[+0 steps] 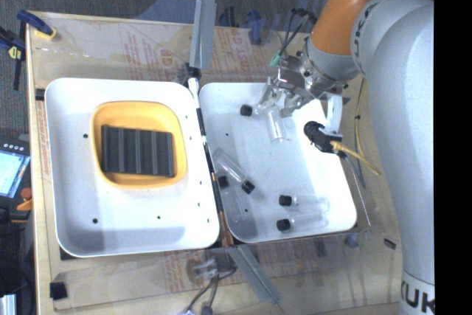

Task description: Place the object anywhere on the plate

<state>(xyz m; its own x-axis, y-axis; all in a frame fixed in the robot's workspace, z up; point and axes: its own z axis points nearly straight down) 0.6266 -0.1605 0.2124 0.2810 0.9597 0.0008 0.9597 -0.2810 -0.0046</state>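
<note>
The gripper point(279, 105) hangs over the right bin's point(335, 221) far side, fingers closed on a clear tube point(276, 127); the plate point(140, 114) sits left.

"KU" legible on arm point(413, 158) base, bottom right; bench point(133, 48) print too faint to read.

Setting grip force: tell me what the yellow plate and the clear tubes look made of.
Rounded-square yellow plate in the left white bin: probably matte plastic; even colour, no glare, dark ribbed centre. Clear black-capped tubes in the right white bin: transparent plastic or glass; the bin shows through them. Which one, I cannot tell.
</note>
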